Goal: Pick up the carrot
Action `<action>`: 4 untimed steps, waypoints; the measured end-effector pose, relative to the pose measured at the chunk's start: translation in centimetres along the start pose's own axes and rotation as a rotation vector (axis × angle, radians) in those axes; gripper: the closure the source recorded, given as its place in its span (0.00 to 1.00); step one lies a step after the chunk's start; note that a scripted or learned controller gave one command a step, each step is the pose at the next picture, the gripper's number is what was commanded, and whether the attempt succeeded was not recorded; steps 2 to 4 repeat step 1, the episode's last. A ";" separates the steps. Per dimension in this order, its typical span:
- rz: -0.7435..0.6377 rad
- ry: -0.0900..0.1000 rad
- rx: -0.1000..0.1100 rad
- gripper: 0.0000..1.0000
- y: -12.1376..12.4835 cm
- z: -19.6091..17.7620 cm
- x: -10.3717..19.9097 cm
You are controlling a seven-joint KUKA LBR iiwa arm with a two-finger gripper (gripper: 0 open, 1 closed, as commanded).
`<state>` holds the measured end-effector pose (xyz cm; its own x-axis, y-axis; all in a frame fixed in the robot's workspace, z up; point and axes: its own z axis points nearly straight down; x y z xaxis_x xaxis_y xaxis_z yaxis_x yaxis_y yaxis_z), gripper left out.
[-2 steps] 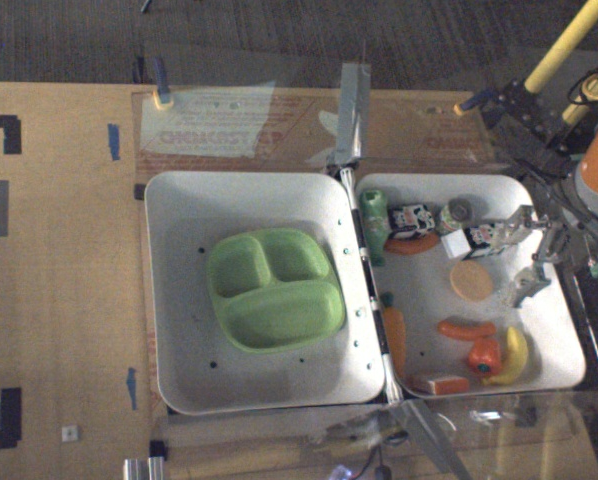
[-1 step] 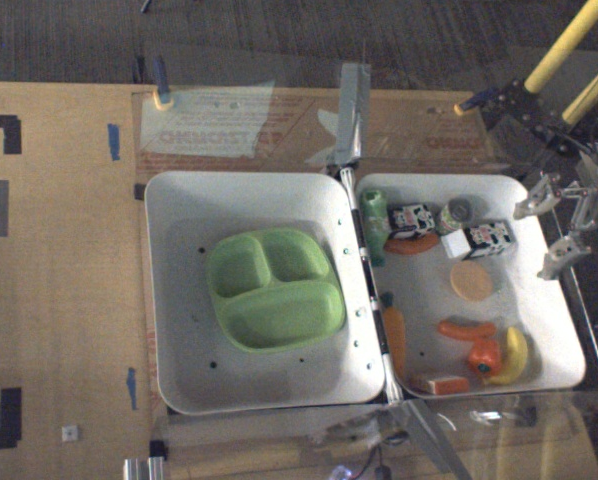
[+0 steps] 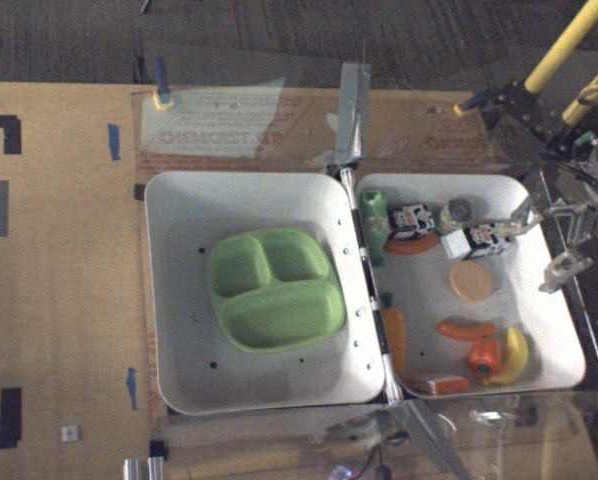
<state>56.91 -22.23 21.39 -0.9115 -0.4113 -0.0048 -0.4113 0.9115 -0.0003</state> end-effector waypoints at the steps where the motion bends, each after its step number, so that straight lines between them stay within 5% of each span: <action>1: -0.422 -0.001 0.001 0.00 0.8 -1.5 1.4; 4: -0.422 -0.001 0.001 0.00 0.8 -1.5 1.4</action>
